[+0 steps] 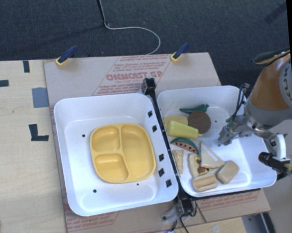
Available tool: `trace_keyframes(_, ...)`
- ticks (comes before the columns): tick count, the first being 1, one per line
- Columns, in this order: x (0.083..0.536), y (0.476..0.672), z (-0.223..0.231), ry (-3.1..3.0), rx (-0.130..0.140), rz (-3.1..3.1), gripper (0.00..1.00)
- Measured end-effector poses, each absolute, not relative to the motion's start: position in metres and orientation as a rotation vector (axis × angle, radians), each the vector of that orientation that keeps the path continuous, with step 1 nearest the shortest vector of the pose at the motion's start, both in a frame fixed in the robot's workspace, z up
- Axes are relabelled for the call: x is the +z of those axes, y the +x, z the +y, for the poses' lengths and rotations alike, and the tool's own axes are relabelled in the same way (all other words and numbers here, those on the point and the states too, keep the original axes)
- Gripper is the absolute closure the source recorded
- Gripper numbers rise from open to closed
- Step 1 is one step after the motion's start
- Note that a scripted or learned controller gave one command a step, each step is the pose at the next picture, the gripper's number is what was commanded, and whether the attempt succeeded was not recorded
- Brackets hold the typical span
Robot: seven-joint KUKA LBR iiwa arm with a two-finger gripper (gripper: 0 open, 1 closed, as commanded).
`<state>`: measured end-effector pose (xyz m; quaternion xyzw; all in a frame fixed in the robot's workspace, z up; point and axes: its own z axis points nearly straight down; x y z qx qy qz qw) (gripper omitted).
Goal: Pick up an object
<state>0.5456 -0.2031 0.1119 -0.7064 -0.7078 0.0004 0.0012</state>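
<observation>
Two white bins (67, 145) on cardboard (127, 77) with red print, unreadable; pincer (228, 135) state unclear.

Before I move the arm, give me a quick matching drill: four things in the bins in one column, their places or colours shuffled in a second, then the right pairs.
Things:
1. divided plate
2. brown round disc
3. watermelon slice
4. claw

Places or colours:
A. red with a green rind, in the right bin below the yellow-green block
B. yellow, in the middle of the left bin
C. over the right bin, right of the toy food pile
D. dark brown, near the right bin's far wall beside a green piece

Pairs: 1-B, 2-D, 3-A, 4-C
</observation>
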Motion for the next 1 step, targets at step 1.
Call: trace_keyframes(1, 0.1542, 0.5440, -0.2028, -2.222, -0.002, -2.224, 1.00)
